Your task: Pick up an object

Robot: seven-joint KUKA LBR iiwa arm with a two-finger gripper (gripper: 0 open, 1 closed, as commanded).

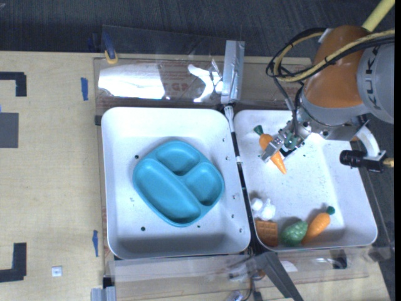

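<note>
Arm [351,74] cut off by right and top edges above right bin [351,212]. Gripper [280,150] fingertips too small and dark to separate, overlapping carrot [270,148] near that bin's upper left corner; contact unclear. Small white item [263,208] by that bin's left wall unidentifiable. Brown item [267,232] partly hidden at that bin's front rim.

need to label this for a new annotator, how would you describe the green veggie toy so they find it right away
Look in the right white bin, along its near edge, where a row of toys lies. The green veggie toy sits mid-row, between a brown waffle-like piece and an orange carrot. It is the only all-green, lumpy, rounded one.
</note>
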